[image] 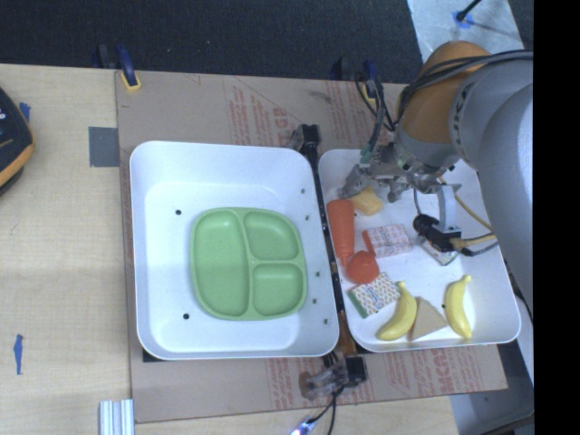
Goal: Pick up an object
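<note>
You can see faint red print on the brown cardboard [263, 116] under the bins, but it's too blurry to read.

The arm [494, 143] is a thick, rounded grey casing with an orange band [444, 80] above the wrist, black cables looping along it, and a dark metal gripper [385, 175] assembly trailing thin wires.

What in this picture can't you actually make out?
- Gripper: fingers blurred among cables, open or shut unclear.
- Yellow piece beneath it: too small to identify.
- Right bin: far corner covered by the arm.
- Packets: print too small to read.
</note>
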`<act>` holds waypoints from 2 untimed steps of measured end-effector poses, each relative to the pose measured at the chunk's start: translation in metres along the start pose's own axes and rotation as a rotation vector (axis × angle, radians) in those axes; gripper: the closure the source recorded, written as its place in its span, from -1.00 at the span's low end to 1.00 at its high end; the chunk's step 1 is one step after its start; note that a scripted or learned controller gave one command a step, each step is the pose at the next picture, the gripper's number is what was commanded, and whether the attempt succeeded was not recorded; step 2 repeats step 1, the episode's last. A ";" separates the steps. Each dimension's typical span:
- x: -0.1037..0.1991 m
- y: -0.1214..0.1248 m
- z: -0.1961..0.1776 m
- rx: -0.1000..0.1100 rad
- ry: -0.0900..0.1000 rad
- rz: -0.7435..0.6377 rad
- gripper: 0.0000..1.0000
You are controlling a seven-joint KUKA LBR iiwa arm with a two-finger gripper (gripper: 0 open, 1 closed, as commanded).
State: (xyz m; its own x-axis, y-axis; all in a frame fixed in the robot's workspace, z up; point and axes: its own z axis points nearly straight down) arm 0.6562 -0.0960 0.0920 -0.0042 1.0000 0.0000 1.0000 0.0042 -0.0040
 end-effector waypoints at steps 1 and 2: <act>-0.001 0.000 -0.011 0.002 -0.001 -0.002 1.00; -0.001 0.000 -0.011 0.002 -0.001 -0.002 1.00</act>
